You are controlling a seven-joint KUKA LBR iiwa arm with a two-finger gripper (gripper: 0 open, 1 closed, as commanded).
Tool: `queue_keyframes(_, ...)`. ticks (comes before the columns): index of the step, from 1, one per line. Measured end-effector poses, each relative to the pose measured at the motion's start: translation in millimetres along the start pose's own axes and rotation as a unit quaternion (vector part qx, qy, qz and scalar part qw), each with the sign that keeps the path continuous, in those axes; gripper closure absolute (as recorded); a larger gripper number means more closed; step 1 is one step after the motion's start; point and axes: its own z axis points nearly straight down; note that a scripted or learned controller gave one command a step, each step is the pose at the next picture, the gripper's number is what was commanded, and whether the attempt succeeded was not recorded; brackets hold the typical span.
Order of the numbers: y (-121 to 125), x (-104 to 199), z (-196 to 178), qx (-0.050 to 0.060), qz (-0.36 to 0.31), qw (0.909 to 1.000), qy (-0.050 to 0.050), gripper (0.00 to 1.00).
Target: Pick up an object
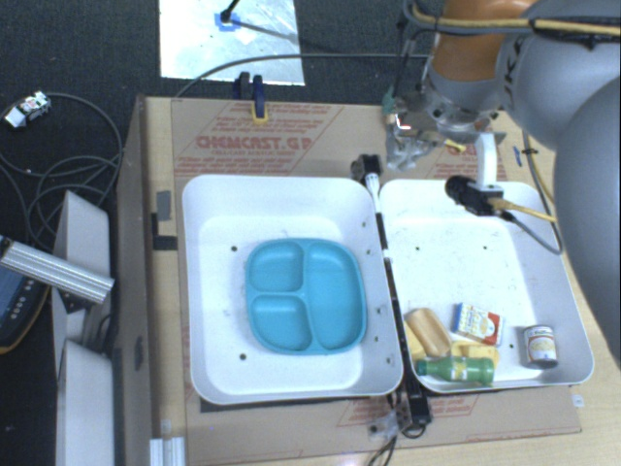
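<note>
Camera view: one blue tray [306, 295], four small items, gripper [412, 149] state unclear.

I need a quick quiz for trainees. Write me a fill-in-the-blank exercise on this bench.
1. The blue divided tray lies in the ____ bin as the camera sees it.
2. The green bottle lies on its ____.
3. The small can stands in the right bin's near ____ corner.
4. The claw is above the bins' ____ edge.

Missing words: left; side; right; far
</note>
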Motion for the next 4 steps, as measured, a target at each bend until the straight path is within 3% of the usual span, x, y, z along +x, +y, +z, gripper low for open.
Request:
queue_keyframes(1,-0.9,72.9,42.7,0.002,-0.002,1.0,0.001,1.0)
queue_keyframes(2,0.1,103.3,-35.1,0.0,-0.002,1.0,0.001,1.0)
queue_keyframes(3,-0.1,81.5,-24.5,0.001,0.0,1.0,0.0,1.0)
queue_keyframes(4,-0.2,86.5,-17.0,0.001,-0.001,1.0,0.0,1.0)
